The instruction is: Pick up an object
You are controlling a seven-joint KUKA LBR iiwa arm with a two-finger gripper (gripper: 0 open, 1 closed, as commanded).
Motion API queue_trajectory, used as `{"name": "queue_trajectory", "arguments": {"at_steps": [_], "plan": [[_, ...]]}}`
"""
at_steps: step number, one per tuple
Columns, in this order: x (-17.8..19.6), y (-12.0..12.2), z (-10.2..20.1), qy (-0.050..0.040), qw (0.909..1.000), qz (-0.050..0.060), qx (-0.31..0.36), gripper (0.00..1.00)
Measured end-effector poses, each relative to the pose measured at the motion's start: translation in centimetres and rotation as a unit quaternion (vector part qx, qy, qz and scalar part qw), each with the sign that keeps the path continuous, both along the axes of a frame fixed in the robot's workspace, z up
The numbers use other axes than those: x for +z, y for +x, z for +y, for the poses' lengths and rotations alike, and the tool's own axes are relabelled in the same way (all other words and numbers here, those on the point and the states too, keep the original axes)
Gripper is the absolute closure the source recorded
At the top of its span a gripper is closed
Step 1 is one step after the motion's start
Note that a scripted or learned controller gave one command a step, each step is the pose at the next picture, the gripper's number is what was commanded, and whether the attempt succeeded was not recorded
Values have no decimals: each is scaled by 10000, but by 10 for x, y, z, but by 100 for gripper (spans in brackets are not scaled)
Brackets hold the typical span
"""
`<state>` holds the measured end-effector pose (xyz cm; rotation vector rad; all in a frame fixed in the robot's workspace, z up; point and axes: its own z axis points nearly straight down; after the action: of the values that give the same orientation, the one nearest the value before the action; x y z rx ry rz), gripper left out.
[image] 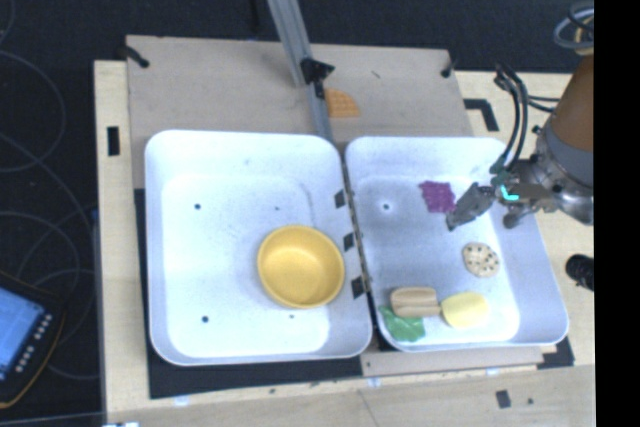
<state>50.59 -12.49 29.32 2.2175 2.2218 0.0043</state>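
From my remote view: gripper (478, 206) hovers over the right bin (520, 315), beside a purple piece (436, 195); its opening I cannot tell. Cookie (481, 259), tan block (414, 301), yellow lemon (465, 310) and green scrap (404, 326) lie toward that bin's front edge. Yellow bowl (300, 265) occupies the left bin (180, 215).

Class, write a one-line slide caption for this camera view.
End effector hovers over right bin beside purple piece; yellow bowl in left bin.
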Motion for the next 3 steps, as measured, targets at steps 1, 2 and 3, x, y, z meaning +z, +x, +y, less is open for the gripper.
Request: {"name": "queue_trajectory", "arguments": {"at_steps": [1,2,3], "plan": [[-47,-8,-4,-12,10000,28,-16,0],[-94,0,-1,-10,10000,32,-21,0],[-137,1,-1,-11,10000,33,-20,0]]}}
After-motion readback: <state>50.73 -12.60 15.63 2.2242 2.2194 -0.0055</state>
